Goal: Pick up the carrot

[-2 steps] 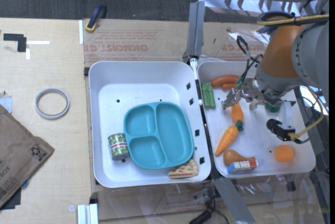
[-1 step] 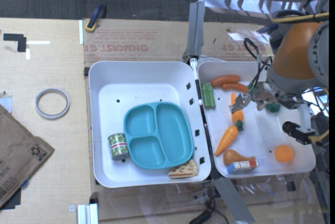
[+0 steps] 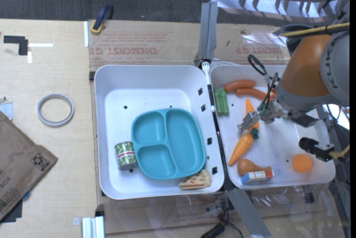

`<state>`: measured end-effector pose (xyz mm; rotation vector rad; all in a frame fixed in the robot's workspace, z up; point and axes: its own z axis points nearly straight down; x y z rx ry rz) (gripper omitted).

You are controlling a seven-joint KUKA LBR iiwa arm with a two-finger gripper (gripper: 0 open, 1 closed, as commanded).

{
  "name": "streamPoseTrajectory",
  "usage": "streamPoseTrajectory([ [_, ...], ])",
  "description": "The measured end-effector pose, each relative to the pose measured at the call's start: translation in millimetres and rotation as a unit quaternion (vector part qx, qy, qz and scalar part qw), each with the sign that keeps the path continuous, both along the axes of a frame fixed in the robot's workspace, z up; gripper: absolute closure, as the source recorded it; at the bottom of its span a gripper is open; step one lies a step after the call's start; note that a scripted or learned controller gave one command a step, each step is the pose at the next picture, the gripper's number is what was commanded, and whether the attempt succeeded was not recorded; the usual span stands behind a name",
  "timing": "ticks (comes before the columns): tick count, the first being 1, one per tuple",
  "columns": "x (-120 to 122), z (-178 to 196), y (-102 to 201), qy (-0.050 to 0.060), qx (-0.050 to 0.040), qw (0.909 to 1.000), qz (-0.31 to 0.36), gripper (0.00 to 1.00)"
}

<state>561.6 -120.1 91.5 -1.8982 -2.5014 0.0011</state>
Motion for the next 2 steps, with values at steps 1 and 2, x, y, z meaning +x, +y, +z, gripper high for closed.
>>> streamPoseTrajectory([
  [1, 16.8, 0.8, -13.0, -0.002, -0.0006, 0.995, 0.1, 0.0],
  [2, 17.1, 10.2, -14.2, -0.003, -0.0008, 0.9953, 0.097, 1.0],
])
